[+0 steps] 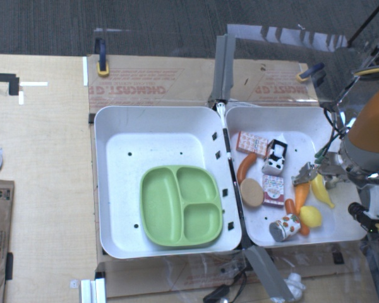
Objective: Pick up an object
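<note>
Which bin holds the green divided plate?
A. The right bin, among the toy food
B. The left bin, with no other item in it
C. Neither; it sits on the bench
B: the green divided plate lies flat in the left bin, alone there, while the toy food is in the right bin.

The arm (365,137) has a rounded orange band above a grey, curved wrist section. Thin black, green and yellow cables run along it. The gripper (305,174) is small, grey metal with dull silver fingers.
</note>
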Tool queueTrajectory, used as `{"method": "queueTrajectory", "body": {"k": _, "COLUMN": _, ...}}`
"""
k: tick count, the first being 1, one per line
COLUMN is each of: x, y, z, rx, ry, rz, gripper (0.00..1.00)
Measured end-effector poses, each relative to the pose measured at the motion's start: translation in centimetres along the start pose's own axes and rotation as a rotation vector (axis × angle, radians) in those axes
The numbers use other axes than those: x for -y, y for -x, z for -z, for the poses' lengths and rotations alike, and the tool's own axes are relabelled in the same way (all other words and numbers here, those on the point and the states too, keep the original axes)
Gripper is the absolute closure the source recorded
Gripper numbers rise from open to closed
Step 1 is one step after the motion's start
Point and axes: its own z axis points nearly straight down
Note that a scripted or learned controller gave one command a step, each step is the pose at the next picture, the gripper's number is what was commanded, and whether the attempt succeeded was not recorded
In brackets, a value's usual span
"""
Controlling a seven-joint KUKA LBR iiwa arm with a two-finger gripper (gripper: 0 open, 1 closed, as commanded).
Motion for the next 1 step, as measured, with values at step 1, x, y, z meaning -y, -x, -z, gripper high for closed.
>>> {"method": "queueTrajectory", "body": {"k": 1, "x": -4.69, "y": -3.7, "z": -0.01, "rx": 0.009, "ry": 0.002, "rz": 0.113, "gripper": 0.0}}
